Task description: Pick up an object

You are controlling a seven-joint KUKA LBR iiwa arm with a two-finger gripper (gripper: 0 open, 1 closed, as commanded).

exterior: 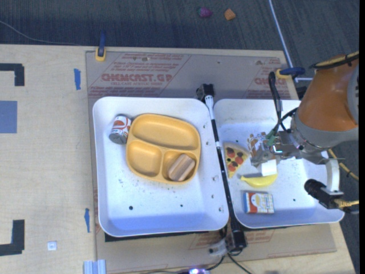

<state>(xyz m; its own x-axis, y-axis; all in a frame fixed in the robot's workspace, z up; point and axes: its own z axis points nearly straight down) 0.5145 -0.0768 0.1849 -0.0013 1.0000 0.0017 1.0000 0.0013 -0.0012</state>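
Claw [267, 161] hangs just above one banana [259, 180] at the right; I cannot tell its grip. One pizza slice [233, 158] and one small carton [258, 202] lie near.

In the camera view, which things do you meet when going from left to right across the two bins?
Soda can → yellow divided tray → pizza slice toy → banana → gripper, above the right bin.

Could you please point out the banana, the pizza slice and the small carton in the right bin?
banana [259, 180]: camera view, middle of its yellow body.
pizza slice [233, 157]: camera view, centre of the topping.
small carton [258, 202]: camera view, middle of its printed front face.
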